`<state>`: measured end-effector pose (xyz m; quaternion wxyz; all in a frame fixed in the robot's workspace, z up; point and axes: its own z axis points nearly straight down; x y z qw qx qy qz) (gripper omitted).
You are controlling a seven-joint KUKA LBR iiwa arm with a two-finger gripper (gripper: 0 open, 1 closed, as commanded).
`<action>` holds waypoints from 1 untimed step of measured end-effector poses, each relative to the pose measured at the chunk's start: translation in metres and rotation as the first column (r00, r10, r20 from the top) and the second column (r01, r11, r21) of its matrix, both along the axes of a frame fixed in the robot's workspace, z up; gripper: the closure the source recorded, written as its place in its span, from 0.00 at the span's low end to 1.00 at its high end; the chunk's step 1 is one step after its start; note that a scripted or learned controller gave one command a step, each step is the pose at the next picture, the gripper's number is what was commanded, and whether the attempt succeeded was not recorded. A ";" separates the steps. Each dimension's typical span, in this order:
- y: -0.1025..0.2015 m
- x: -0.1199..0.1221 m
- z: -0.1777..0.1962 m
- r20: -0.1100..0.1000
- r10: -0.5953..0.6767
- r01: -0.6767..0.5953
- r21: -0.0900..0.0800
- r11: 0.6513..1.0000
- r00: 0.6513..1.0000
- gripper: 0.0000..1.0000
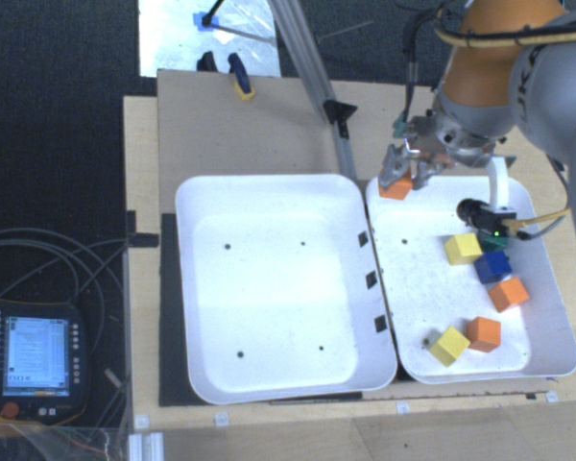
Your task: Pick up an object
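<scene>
The gripper [400, 176] hung over the right bin's [547, 358] far left corner, its fingers closed on an orange block [396, 189], lifted above the bin floor.

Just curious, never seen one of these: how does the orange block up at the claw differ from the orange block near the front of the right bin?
The orange block at the claw sits between the claw fingers over the bin's back rim; the front orange block lies on the bin floor beside a yellow block. The first is half hidden, the second fully visible. Both are orange.
</scene>
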<state>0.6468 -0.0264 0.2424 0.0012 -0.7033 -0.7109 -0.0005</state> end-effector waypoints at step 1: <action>0.052 -0.004 -0.008 0.001 0.000 0.000 0.000 1.000 1.000 1.00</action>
